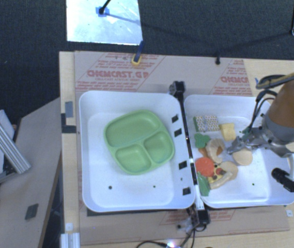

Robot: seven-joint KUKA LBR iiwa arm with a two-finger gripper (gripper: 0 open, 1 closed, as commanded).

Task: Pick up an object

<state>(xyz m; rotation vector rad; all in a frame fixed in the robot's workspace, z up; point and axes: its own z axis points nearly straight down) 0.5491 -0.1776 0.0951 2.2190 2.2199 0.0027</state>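
Gripper [238,148], seen from the fixed overhead camera, reaches in from the right and hangs low over the right bin [250,192], its tip among the toy food there. Whether anything sits between its tips, or how wide they stand, I cannot tell from this slant; the wrist hides them.

Closest to the tip is a pale tan egg-shaped piece [242,158], touching or just beside it on the lower right. A yellow block [228,131] lies just above and to the left. Further left are a beige shell-like piece [214,149], a green leaf [202,139], a red tomato-like piece [205,166] and a speckled sponge-like block [206,123].

The left bin [100,190] holds a green divided plate [139,142], well apart from the arm.

My judgement: the egg-shaped piece is the likely target, needing only a slight shift down-right.
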